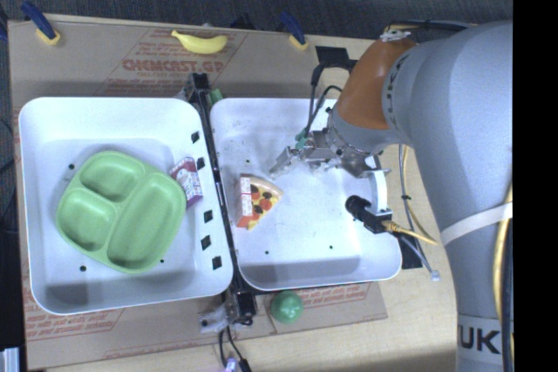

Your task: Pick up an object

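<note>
Pick-up: not yet done.
Jaws apart, empty, just beside pizza slice in right bin; grasp and lift remain.

A yellow banana lies on the cardboard behind the bins; a green ball sits before them.

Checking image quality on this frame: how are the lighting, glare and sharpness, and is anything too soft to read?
Camera view: even, diffuse light with soft, faint shadows; the right bin floor washes out to near-white; the green tray and pizza slice toy are reasonably sharp; the gripper is small and soft, so its finger state is unreadable; the small packet has illegible print.
</note>
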Robot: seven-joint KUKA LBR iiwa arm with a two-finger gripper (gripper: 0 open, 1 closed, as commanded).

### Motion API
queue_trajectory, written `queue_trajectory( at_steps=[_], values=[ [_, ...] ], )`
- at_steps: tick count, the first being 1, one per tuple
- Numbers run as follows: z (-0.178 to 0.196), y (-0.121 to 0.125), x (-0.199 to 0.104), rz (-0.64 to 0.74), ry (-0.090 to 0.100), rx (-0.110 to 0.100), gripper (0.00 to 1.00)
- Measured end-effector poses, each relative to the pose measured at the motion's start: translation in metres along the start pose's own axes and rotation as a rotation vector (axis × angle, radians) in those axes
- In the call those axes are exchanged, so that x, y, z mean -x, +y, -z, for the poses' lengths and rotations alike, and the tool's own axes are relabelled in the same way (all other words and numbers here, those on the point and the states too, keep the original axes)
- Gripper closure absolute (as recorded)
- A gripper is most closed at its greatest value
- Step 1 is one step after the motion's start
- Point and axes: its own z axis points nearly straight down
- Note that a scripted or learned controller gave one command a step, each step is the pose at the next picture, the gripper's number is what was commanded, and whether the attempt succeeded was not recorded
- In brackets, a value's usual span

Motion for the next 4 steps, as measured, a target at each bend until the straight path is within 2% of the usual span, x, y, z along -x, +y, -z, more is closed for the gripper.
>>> queue_trajectory(
  at_steps=[1,2,3,4],
  values=[
    [0.011,0.001,0.000,0.002,0.000,0.000,1.00],
    [0.118,0.029,0.041,-0.001,-0.003,0.008,1.00],
    [0.117,0.029,0.041,-0.001,-0.002,0.006,0.00],
    [0.029,0.039,0.044,0.002,0.000,0.000,0.00]
  ],
)
